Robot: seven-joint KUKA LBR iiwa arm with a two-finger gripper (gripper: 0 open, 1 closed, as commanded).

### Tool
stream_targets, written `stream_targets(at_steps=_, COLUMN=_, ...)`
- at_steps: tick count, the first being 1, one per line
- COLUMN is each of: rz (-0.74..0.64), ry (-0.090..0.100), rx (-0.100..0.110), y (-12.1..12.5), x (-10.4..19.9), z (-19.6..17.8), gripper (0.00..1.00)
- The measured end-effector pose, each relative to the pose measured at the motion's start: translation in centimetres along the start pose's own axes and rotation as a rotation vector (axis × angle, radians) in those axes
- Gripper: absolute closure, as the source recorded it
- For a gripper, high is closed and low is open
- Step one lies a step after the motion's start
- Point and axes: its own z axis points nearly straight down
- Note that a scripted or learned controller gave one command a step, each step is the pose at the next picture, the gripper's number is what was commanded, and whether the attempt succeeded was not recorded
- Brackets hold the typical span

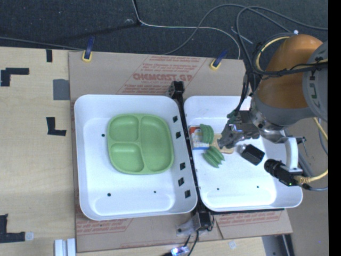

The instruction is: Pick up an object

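Note:
A small heap of objects lies in the right bin [250,196] near its left wall: a green ribbed piece [213,156], a green rounded piece [206,132], and a white item with red and blue marks [197,141]. My gripper [228,140] hangs low over the right side of this heap, its dark fingers touching or nearly touching the green ribbed piece. The wrist and the arm's orange band [290,63] hide the space behind it. Nothing is visibly lifted.
The left bin [90,196] holds a green divided plate [140,143]. A black divider with clips [184,143] runs between the bins. Cables [213,25] loop over the dark backdrop above. A black sensor block [251,154] juts from the wrist.

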Motion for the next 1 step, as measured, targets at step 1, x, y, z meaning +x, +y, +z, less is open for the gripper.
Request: stream_targets(at_steps=1, rz=0.001, ry=-0.001, rx=0.000, y=1.55, x=4.48, z=1.73, gripper=1.00)
